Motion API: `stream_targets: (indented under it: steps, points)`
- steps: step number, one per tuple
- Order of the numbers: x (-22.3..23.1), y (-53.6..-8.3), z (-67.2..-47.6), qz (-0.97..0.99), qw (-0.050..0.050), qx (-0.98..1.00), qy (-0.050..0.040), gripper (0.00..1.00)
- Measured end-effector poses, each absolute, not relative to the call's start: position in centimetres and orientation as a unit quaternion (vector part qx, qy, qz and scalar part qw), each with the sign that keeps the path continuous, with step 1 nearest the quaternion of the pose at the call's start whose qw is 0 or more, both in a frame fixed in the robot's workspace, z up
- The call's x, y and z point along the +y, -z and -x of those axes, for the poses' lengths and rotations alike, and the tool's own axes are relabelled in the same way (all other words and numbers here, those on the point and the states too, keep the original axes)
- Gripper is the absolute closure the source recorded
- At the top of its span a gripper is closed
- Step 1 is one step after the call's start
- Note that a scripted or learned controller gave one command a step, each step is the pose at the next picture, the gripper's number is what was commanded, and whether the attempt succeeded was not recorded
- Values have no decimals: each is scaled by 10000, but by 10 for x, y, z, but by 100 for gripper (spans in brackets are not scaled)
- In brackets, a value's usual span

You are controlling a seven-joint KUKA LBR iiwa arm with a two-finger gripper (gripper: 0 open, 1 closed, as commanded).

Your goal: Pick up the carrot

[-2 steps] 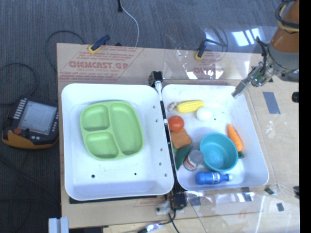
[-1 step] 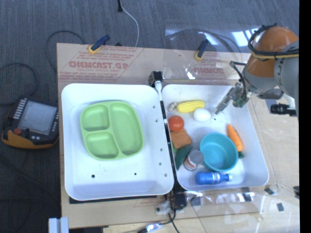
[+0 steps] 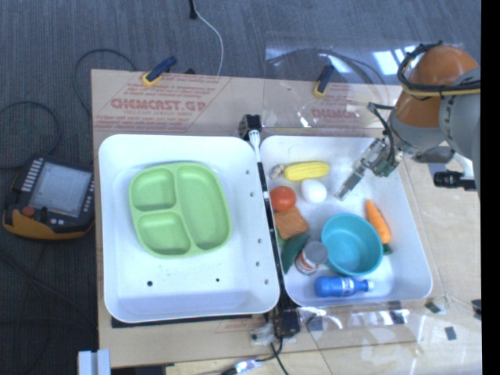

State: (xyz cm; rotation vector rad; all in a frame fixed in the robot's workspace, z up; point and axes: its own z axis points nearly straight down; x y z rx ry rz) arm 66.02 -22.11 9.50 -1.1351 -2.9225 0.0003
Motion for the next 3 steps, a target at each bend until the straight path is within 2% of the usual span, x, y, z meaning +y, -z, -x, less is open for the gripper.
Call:
stream_targets:
  steps: [1, 2, 3]
  points:
    - [-204, -91, -578, 3654, -84, -9308, 2, 0]
    - [-204, -104, -582, 3652, -147, -9308, 11, 100]
    - [-145, -142, -568, 4655, -17, -8850, 6, 100]
